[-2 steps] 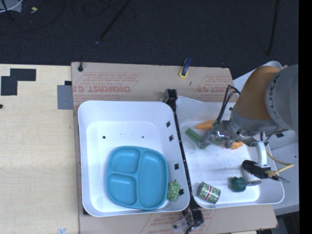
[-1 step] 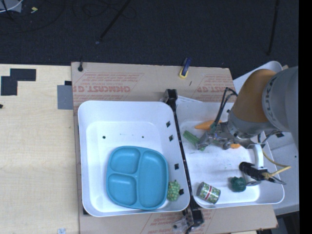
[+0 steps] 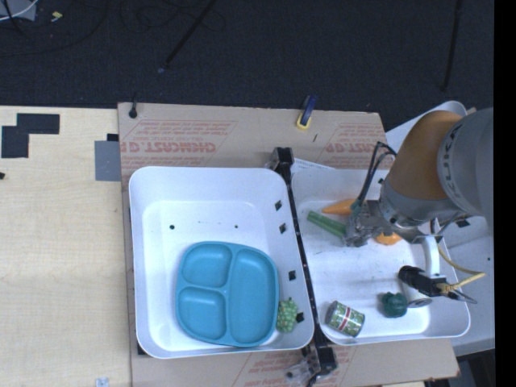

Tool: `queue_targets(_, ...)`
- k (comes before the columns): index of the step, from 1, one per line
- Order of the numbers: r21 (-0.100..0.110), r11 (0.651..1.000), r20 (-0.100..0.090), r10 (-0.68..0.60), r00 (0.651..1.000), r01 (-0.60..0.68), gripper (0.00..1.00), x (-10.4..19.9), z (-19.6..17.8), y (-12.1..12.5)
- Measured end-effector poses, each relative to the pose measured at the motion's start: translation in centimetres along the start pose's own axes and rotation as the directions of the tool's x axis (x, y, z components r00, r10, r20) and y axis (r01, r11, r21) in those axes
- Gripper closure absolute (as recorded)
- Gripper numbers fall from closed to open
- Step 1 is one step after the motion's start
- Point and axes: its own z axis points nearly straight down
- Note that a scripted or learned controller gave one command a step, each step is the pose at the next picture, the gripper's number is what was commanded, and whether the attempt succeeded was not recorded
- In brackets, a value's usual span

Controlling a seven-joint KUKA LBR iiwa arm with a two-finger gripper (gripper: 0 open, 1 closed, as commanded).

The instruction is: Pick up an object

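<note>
My jaws: I cannot tell how they stand; my gripper hangs low in the right bin, its tip dark and blurred. Just beside it, toward the divider, lies the green stick-shaped object, with an orange carrot-like piece touching its far side. I judge the stick the nearest target: I should centre over it, straddle its narrow width, and keep clear of the orange piece. The small can and teal object lie well apart, nearer the front wall.

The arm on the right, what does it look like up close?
The arm is a thick, rounded grey tube with a wide orange band above the wrist. Thin dark cables loop beside it, running down to a small dark metal gripper.
</note>
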Motion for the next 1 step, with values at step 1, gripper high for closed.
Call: queue_targets(1, -0.006, 1.000, 0.003, 0.002, 1.000, -0.002, 1.00, -0.76, -4.38, 0.01)
